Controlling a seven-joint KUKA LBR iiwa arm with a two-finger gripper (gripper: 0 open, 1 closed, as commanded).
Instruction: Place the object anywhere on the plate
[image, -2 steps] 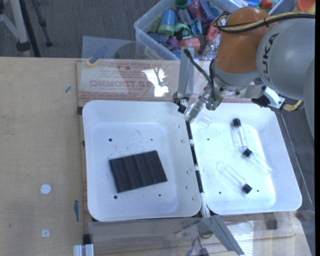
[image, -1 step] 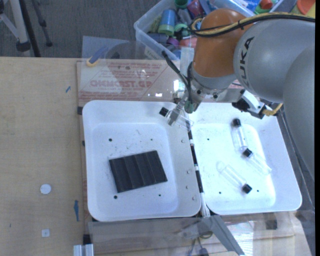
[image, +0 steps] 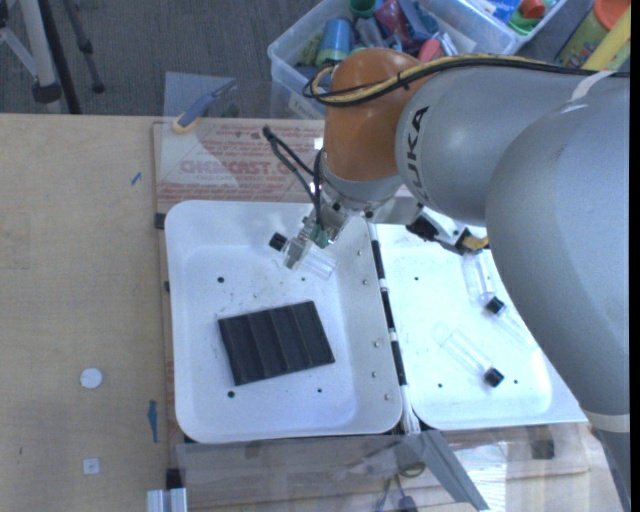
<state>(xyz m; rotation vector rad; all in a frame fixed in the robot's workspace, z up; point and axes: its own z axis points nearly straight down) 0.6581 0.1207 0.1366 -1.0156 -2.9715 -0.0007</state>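
Gripper (image: 298, 248) is seen low over the far part of the left bin (image: 190, 300), near the bin's right wall; whether it is open or closed cannot be told. A faint clear tube-like piece (image: 320, 266) is seen just beside its tip, and whether this piece is gripped or lies on the bin floor cannot be told either. Nearer the camera in the same bin, a dark ribbed rectangular plate (image: 275, 343) is laid flat, slightly turned, with nothing seen on it. In the right bin (image: 430, 400), two clear tubes with black caps are scattered: one (image: 489, 298) near the arm, the other (image: 472, 360) closer to the front. A printed cardboard sheet (image: 225, 165) is laid under the bins' far side, and a clear tub of coloured items (image: 330, 50) is set beyond the bench (image: 70, 250).
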